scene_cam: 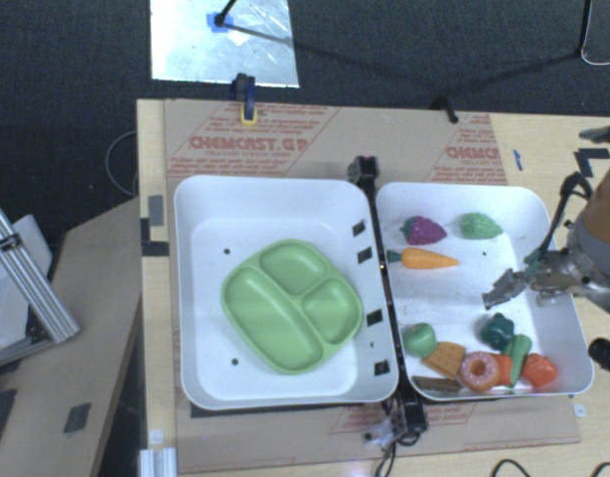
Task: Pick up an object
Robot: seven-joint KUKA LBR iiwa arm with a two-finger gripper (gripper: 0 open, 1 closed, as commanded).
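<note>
Two white bins side by side. Left bin (201,266): one green divided plate (290,306), long axis running upper left to lower right.

Right bin (543,212), nine toy foods:
- one carrot (429,259), lying horizontal, tip pointing right
- one purple fruit (423,231)
- one green leafy piece (480,226)
- one green round piece (419,340)
- one waffle (447,357)
- one donut (479,370)
- one dark teal piece (499,329)
- one green pod (517,353), tilted
- one orange-red piece (539,370)

Gripper (512,288) at right of frame, over bare bin floor above the teal piece; fingers spread apart, nothing between them.
</note>
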